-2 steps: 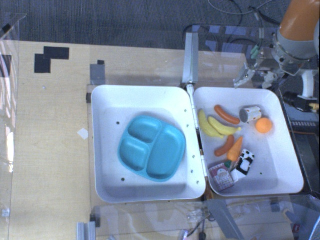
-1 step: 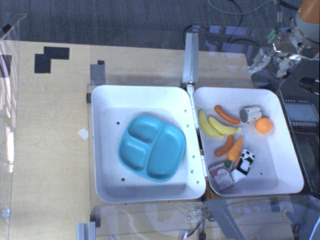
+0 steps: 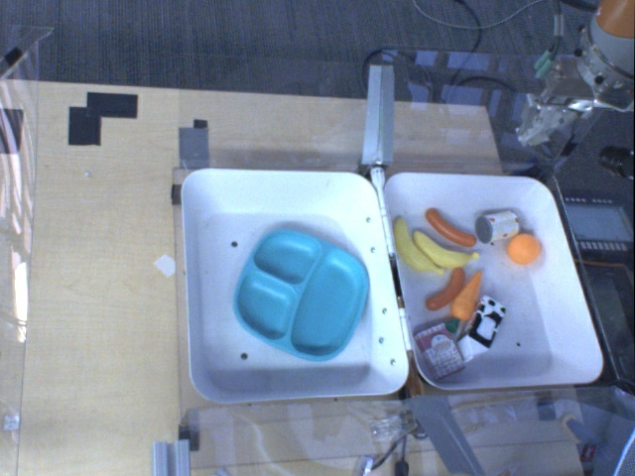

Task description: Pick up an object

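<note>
My gripper (image 3: pixel 545 119) hangs at the upper right, beyond the far rim of the right bin (image 3: pixel 556 365) and well above it. Nothing shows between its fingers. In that bin lie a yellow banana (image 3: pixel 429 250), a hot dog (image 3: pixel 450 227), a grey can on its side (image 3: pixel 497 226), an orange ball (image 3: pixel 524 250), a small sausage (image 3: pixel 445 289), a carrot (image 3: pixel 466 297), a black-and-white block (image 3: pixel 485 321) and a pinkish packet (image 3: pixel 440 351).
The left bin (image 3: pixel 208 266) holds a blue sectioned plate (image 3: pixel 302 293). A metal divider post (image 3: pixel 377 117) stands behind the seam between the bins. Cables (image 3: pixel 466 13) lie on the dark floor at the back.
</note>
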`<state>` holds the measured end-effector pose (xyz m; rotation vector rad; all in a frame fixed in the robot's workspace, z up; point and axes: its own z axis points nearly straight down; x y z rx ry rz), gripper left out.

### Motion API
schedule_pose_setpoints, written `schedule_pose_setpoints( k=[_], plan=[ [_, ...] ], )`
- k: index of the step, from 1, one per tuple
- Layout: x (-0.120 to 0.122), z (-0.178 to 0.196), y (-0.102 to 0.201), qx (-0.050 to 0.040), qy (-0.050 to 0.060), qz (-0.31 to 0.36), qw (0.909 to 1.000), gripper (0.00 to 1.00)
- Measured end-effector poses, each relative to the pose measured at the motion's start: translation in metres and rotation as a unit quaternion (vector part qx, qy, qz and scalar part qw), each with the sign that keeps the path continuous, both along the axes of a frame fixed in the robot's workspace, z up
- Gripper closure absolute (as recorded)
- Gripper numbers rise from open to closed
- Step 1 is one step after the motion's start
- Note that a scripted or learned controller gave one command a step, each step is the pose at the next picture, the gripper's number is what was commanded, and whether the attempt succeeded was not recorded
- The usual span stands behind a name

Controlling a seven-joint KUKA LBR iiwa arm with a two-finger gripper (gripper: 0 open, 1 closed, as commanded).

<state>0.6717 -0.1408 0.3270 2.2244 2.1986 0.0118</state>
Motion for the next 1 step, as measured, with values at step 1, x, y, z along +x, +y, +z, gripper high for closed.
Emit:
schedule_pose_setpoints(
  k=[1],
  plan=[
    [-0.0021,0.0935,0.0081,0.0018,0.003,-0.034,0.9994,1.0]
  ],
)
